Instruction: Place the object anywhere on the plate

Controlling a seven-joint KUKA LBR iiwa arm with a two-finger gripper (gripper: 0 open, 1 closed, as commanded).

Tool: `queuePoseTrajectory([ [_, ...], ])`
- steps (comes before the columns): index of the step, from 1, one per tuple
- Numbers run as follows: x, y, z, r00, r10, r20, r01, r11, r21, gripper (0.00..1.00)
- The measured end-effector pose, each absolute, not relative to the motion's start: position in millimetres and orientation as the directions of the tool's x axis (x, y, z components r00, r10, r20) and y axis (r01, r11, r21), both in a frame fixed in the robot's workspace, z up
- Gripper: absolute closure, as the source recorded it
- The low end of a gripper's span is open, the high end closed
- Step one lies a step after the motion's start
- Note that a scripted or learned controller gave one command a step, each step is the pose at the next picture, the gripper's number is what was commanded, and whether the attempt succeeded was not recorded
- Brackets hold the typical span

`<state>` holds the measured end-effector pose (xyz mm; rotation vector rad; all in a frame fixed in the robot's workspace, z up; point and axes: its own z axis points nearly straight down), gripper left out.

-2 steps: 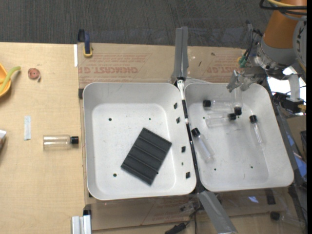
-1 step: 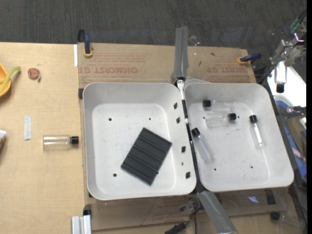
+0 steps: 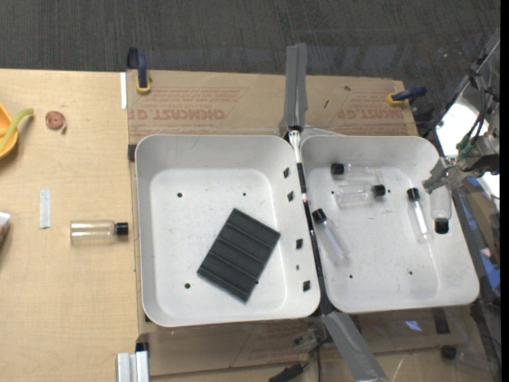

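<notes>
My tool [image 3: 442,177] hangs at the right bin's [image 3: 374,302] far rim (grip state unreadable), nearest vial [image 3: 440,211] lying below; dark ridged plate [image 3: 238,255] waits left

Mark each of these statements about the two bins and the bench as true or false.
1. The dark ribbed plate lies in the left bin. True.
2. The right bin holds clear bottles with black caps. True.
3. A clear bottle lies on the bench left of the bins. True.
4. The plate already has a bottle on it. False: nothing lies on it.
5. The gripper is over the left bin. False: it is at the right bin's far right edge.
</notes>
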<state>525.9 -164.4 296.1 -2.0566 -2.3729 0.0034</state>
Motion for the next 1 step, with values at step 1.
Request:
queuePoseTrajectory([
  [1,477.5,-118.0,267.2,-0.091,0.996,0.000,0.996,0.091,-0.004,1.00],
])
